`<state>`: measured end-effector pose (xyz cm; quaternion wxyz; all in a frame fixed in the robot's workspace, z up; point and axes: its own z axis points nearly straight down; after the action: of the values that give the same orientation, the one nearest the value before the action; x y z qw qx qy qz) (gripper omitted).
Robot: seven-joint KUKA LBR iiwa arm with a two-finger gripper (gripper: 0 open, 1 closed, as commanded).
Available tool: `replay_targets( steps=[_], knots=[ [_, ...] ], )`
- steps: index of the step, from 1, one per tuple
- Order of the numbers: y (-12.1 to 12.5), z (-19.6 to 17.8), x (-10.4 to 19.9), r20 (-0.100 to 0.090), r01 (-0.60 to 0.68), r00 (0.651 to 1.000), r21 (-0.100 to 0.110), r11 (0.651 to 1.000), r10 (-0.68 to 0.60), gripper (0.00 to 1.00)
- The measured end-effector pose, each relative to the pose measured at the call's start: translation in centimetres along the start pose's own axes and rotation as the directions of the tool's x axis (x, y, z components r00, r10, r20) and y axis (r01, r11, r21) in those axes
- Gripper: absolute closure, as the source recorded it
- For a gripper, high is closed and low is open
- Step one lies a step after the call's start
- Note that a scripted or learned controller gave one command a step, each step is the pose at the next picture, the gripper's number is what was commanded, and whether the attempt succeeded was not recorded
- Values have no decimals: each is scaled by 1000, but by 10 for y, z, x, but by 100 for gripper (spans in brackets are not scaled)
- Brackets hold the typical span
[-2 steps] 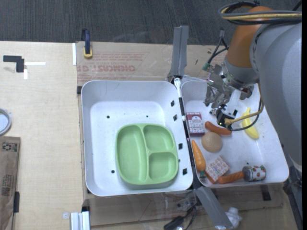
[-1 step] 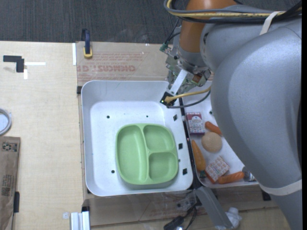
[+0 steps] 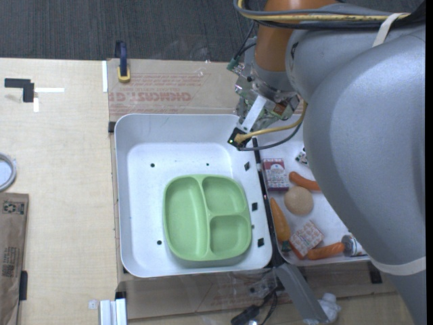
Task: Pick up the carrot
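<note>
Arm: large grey body entering from the right, orange band uppermost, wrist angled down toward the far edge between the two bins. Gripper [image 3: 245, 128]: poised above the left bin's [image 3: 128, 181] back right corner; finger state cannot be told. Carrot [image 3: 279, 219]: lies lengthwise along the right bin's [image 3: 298, 258] left wall, well apart from the gripper. Left bin contents: green divided plate [image 3: 205, 217].
</note>
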<state>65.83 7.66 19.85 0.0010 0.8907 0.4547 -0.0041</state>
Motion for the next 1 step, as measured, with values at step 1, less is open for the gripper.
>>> replay_targets(
  steps=[1],
  knots=[
    [-33, 8, -26, -4, 419, 908, -2, 908, -419, 100]
  ],
)
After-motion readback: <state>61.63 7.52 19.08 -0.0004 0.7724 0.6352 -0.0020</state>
